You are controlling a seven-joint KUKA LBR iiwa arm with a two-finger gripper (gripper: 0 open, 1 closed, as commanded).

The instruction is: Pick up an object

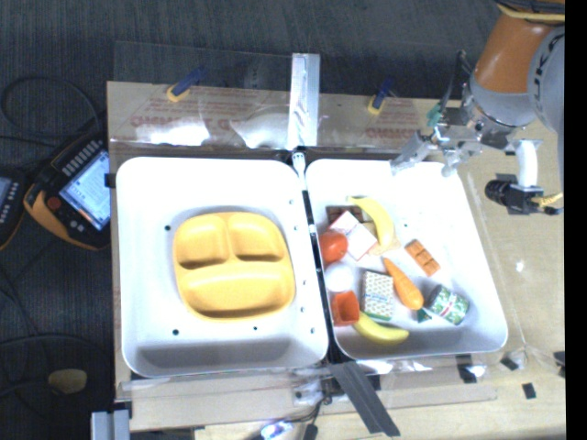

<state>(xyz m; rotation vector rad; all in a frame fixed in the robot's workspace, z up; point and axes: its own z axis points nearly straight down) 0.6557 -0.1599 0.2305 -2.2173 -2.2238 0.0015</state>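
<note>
Resting on bench [523,273]: two white bins [147,191].

Right bin [477,246] upper area open; toys [385,264] crowd lower-left; tray [234,264] fills left bin [147,209].

The right bin [477,236] holds a loose heap of toy food: a curved yellow banana [374,218] at the top, an orange carrot [404,284] lying slantwise mid-pile, a red tomato [333,246] by the left wall, and a second banana [381,330] at the front.
</note>
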